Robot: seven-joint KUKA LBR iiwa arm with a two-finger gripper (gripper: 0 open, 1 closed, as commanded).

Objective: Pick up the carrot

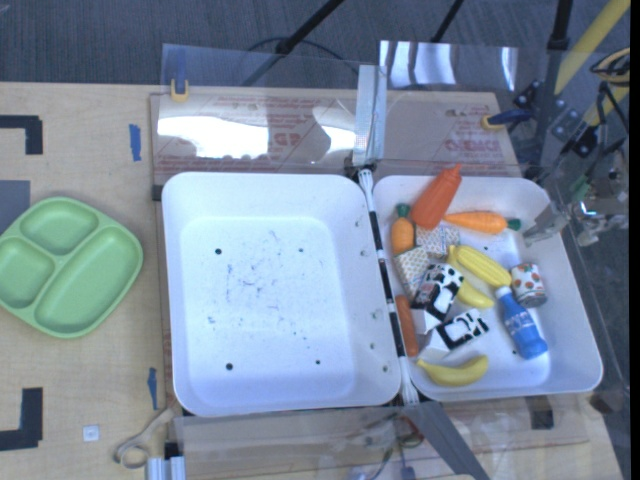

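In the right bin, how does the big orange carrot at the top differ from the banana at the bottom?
The carrot is orange, the banana yellow. The carrot lies slanted at the bin's far end, its tip toward the far rim; the banana lies nearly level at the near end. The carrot tapers straight to a point, while the banana curves. The carrot looks thicker than the banana. Both lie in the right bin, apart from the gripper.

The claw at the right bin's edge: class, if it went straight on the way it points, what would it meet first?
The claw points left across the right bin. Its line seems to meet the carrot lying crosswise near the top first, by its green end. Depth is unclear from this slant, so it might pass above it.
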